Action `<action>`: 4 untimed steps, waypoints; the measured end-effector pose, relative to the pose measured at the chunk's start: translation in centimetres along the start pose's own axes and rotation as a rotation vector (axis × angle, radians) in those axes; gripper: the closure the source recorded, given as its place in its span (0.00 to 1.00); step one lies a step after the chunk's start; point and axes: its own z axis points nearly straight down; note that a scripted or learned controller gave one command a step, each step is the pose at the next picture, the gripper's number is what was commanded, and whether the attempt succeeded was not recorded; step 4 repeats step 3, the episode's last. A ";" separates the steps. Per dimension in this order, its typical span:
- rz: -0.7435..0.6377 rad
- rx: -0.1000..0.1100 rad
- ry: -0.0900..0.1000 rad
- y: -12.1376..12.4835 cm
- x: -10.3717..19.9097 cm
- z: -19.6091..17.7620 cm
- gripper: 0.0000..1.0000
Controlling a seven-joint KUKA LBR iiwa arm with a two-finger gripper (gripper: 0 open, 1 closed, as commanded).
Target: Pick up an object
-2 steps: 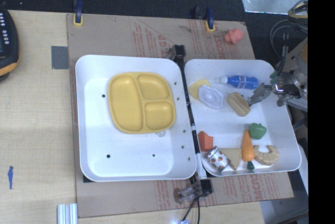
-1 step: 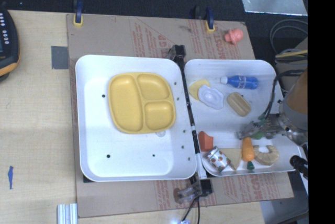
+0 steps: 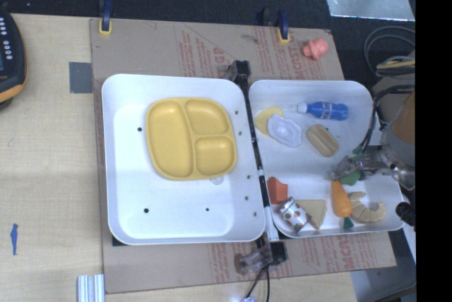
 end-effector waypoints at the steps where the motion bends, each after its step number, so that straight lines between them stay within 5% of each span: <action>1: -0.006 0.002 0.004 6.1 4.8 0.6 1.00; 2: -0.006 -0.001 0.003 11.6 10.6 1.1 1.00; 3: -0.004 -0.003 0.005 10.1 16.2 -9.4 1.00; 4: -0.004 -0.003 0.005 10.1 16.2 -9.4 1.00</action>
